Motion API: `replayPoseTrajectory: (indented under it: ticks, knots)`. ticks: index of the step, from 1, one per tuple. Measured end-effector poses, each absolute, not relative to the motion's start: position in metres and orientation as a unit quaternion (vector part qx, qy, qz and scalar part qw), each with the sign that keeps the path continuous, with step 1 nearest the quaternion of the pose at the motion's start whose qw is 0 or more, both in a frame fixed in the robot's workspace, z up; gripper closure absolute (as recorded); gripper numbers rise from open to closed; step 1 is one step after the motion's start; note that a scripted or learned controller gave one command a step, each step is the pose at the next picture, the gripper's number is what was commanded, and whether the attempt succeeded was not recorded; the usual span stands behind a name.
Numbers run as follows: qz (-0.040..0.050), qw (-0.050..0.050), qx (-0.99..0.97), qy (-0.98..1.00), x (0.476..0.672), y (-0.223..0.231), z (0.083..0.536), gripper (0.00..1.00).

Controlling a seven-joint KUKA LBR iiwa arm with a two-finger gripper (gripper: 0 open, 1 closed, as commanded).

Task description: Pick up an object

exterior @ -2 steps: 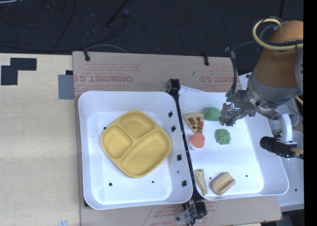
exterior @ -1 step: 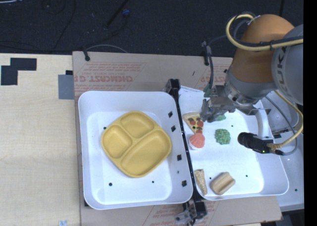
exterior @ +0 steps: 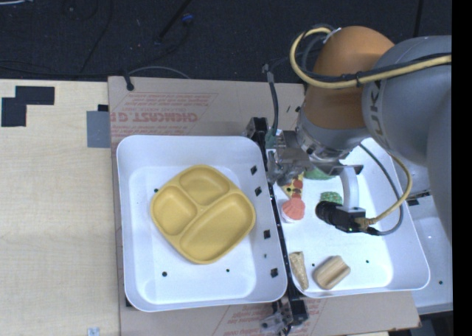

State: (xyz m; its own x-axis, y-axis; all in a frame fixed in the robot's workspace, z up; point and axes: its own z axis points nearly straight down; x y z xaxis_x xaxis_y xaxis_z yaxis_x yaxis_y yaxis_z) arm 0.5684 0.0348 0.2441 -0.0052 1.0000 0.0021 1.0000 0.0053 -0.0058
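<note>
My gripper [exterior: 293, 178] reaches down into the left side of the right bin [exterior: 398, 268], close to the wall between the two bins. Just below it lies a pink-orange shell-shaped toy [exterior: 293, 210], and a small red and yellow piece [exterior: 297, 186] sits right at the gripper's tip. To the right of the shell is a small green object [exterior: 331, 198]. A tan block [exterior: 330, 273] and a brownish cone-shaped piece [exterior: 298, 269] lie near the bin's front edge. The wrist hides part of the bin's back.
The left bin [exterior: 140, 268] holds a yellow divided plate [exterior: 203, 213]. A black cable plug [exterior: 341, 217] hangs off the arm over the middle of the right bin. The bulky grey and orange arm [exterior: 346, 84] covers the bin's upper right.
</note>
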Motion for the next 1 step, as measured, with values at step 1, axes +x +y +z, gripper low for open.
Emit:
replayPoseTrajectory:
  ticks: [1]
  knots:
    - [0.0016, 0.003, -0.705, -0.709, 0.5664, 0.0910, 0.2346, 1.00]
